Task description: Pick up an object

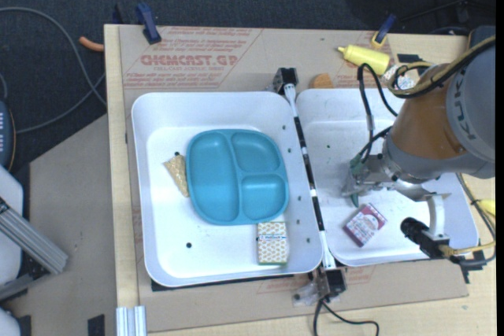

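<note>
A small maroon packet (365,224) lay flat near the front of the right bin (331,122), turned at a slant so its long axis ran from lower left to upper right. The tool (358,181) hung just behind and slightly left of the packet, low over the bin floor, close to it but apparently not touching. Whether the tool was spread or pressed together could not be told, since the wrist hid it from above. Nothing could be seen in its grip. A short move toward the front of the bin would likely bring it over the packet. In the left bin (150,169) a patterned box (272,241) sat at the front, touching a blue plate (236,175). A tan piece (178,171) lay at the plate's left edge. The arm (441,130) reached in from the right, above the table (197,59).
</note>
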Action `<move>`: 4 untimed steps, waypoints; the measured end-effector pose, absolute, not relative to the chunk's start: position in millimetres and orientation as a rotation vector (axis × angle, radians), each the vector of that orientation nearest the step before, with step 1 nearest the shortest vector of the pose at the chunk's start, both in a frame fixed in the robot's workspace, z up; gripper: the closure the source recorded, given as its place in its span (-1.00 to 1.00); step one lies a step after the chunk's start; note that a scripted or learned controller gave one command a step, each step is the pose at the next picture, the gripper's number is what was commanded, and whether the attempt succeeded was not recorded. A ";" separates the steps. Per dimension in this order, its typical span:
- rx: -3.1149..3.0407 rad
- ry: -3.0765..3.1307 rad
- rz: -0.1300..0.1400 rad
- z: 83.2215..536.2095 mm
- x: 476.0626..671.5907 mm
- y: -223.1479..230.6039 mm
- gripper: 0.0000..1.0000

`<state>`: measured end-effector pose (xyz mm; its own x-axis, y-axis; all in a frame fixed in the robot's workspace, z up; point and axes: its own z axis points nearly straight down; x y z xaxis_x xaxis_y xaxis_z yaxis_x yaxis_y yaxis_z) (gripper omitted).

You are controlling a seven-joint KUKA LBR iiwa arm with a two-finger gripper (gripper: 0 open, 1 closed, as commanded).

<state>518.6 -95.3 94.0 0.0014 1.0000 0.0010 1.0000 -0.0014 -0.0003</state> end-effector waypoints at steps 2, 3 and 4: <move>-2.222 -2.222 -0.001 84.3 531.8 -103.2 -1.00; -2.224 -2.222 -0.002 94.1 532.1 -103.1 1.00; -2.220 -2.223 -0.001 184.7 529.7 -41.5 1.00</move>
